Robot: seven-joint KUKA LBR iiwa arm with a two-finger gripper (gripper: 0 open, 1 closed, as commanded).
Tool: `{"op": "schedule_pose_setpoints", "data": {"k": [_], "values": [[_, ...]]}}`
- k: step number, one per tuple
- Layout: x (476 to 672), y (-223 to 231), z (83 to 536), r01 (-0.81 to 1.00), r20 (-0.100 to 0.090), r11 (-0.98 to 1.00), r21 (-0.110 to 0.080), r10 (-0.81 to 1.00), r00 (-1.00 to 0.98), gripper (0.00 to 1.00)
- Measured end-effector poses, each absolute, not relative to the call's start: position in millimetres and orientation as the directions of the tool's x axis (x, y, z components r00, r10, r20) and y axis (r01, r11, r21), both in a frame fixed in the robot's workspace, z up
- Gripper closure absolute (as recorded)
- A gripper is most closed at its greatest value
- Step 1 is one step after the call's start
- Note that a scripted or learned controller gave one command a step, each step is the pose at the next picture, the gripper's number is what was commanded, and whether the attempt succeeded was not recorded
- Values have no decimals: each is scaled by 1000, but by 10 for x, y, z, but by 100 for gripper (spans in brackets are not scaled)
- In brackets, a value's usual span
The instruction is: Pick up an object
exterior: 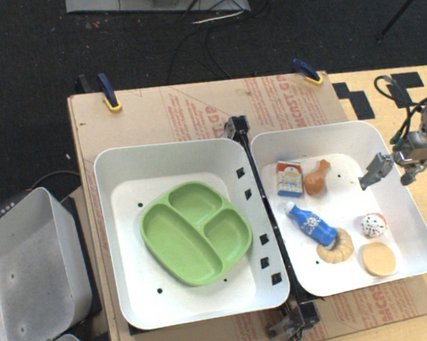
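fingers (390,170): two grey prongs spread apart, nothing between them. One tip hangs over the right bin's right side, the other sits over that bin's right rim.
wrist: grey, comes in from the frame's 3 o'clock edge, cables looped above it near 2 o'clock.
right bin (333,134): shallow, white, holds all the small items.
dice ball (373,224): white with dark dots, nearest item to the fingers, at about 7 o'clock from them, apart from them.
tan disc (379,259): flat round piece at 6 o'clock from the dice ball, near the bin's lower right corner.
pretzel ring (337,249): tan, curled, touching the lower end of the blue tube.
blue tube (311,224): lies on a slant, white cap end pointing to 10 o'clock, mid-bin.
drumstick toy (317,178): brown, just beside the carton at its 3 o'clock, well to the 9 o'clock side of the fingers.
carton (289,178): small red, white and blue box, upper left part of the right bin.
left bin (166,158): white, sits against the right bin along a black divider with clips.
green tray (196,232): three compartments, tilted diagonal, lies in the middle of the left bin.
counter (190,107): brown board with red lettering, clamps at the top edge at 11 and 1 o'clock.
grey tub (25,274): off the counter at 8 o'clock.
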State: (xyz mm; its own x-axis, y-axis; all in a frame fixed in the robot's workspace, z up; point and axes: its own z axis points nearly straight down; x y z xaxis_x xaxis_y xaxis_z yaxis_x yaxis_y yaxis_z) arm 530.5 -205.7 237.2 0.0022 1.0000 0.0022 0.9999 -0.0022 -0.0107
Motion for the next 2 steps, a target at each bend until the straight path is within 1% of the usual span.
{"op": "schedule_pose_setpoints", "data": {"k": [1,2], "values": [[5331,-2054,2429,1000,-1,1,0,1000,-1,0],[5248,-2079,1828,1000,1,-3,-5,1000,3,0]]}}
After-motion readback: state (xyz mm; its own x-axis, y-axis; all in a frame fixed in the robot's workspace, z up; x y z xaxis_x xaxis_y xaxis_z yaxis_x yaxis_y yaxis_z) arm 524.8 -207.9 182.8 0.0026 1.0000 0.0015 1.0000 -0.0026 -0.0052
